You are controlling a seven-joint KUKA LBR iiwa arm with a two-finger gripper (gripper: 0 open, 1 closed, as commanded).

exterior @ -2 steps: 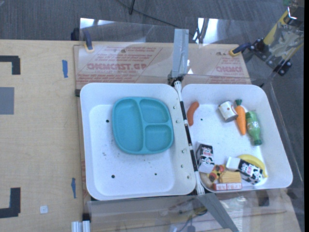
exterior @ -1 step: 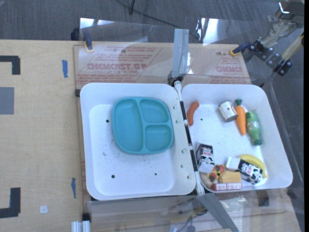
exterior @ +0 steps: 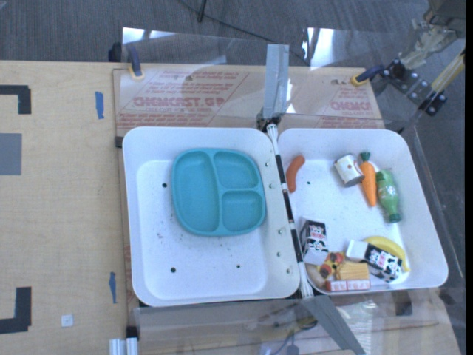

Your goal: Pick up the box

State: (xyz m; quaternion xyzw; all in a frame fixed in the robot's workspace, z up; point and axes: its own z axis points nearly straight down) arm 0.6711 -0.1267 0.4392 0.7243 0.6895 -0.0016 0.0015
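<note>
Box-like items lie in the right bin (exterior: pixel 421 168), near its front edge. A small black-and-white carton (exterior: pixel 315 239) stands against the divider. A second black-and-white carton (exterior: pixel 383 262) lies at the front right, touching a banana (exterior: pixel 390 246). A flat yellow box with a red strip (exterior: pixel 350 273) rests between them, beside a small red and yellow toy (exterior: pixel 329 265).
The right bin also holds an orange sausage (exterior: pixel 295 173), a white can (exterior: pixel 346 170), a carrot (exterior: pixel 367 181) and a green bottle (exterior: pixel 388 195). A teal divided plate (exterior: pixel 218 191) lies in the left bin (exterior: pixel 148 257). Clamps and rods (exterior: pixel 421 65) stand beyond the back right corner.
</note>
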